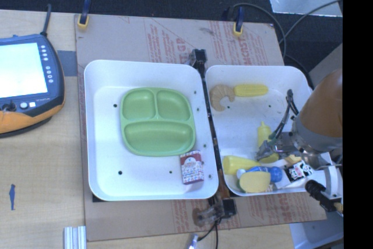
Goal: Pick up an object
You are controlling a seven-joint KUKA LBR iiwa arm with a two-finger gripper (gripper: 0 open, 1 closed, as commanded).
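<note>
In the right bin point(256, 76) lie a tan croissant point(221, 96), a yellow corn cob point(250, 90), a small yellow bottle point(264, 134), a yellow wedge point(236, 164), a round yellow piece point(255, 182) and a blue-and-white item point(274, 174). My gripper point(273, 148) reaches down into the bin's right side, just right of the small yellow bottle and above the pile at the front. The arm's orange band point(326, 108) hangs over the bin's right rim. A black-and-white patterned item point(298, 171) sits at the bin's front right.
The left bin point(102, 125) holds a green divided plate point(157, 121) and a small red-and-white carton point(192, 167) near its front right corner. A tablet with an orange case point(26, 81) rests on the bench at far left. Clamps stand at the board's back edge.
</note>
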